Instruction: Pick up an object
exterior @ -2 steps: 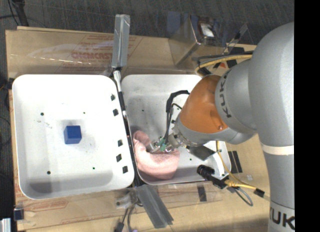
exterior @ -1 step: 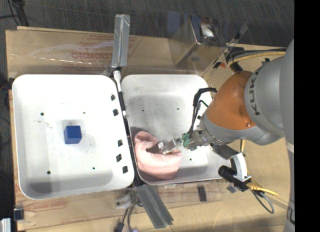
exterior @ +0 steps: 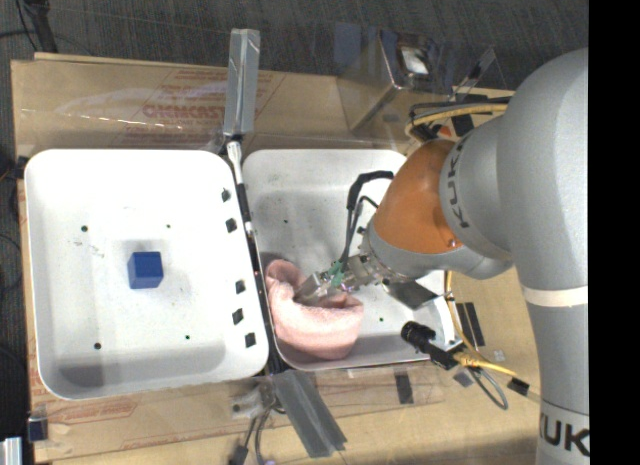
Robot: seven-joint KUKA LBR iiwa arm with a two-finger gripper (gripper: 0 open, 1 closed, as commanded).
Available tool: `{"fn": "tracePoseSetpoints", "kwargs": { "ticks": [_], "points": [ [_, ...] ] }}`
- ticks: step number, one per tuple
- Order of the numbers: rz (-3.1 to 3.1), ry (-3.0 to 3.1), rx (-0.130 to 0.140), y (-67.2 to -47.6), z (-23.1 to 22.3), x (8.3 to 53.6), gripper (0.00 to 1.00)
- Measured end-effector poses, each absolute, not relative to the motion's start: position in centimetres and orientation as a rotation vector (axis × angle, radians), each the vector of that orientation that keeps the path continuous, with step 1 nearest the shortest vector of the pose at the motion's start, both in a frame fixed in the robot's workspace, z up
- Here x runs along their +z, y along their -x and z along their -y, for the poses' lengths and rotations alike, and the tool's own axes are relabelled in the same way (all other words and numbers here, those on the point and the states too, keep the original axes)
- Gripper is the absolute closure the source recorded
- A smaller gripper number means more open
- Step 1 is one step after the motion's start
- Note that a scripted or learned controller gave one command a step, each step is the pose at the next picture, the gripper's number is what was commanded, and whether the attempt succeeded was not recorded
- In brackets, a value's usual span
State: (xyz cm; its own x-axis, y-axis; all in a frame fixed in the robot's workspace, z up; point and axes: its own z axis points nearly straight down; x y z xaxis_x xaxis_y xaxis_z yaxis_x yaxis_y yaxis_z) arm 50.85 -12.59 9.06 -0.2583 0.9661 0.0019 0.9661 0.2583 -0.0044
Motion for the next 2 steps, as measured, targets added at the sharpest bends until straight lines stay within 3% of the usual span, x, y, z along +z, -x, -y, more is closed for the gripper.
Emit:
{"fn": "tracePoseSetpoints", "kwargs": {
  "ticks": [1,2],
  "points": [
    [2.492,1.904,0.004,-50.9,12.5,10.0,1.00],
    [2.595,1.772,0.000,-55.5,8.2,23.9,1.00]
  ]
}}
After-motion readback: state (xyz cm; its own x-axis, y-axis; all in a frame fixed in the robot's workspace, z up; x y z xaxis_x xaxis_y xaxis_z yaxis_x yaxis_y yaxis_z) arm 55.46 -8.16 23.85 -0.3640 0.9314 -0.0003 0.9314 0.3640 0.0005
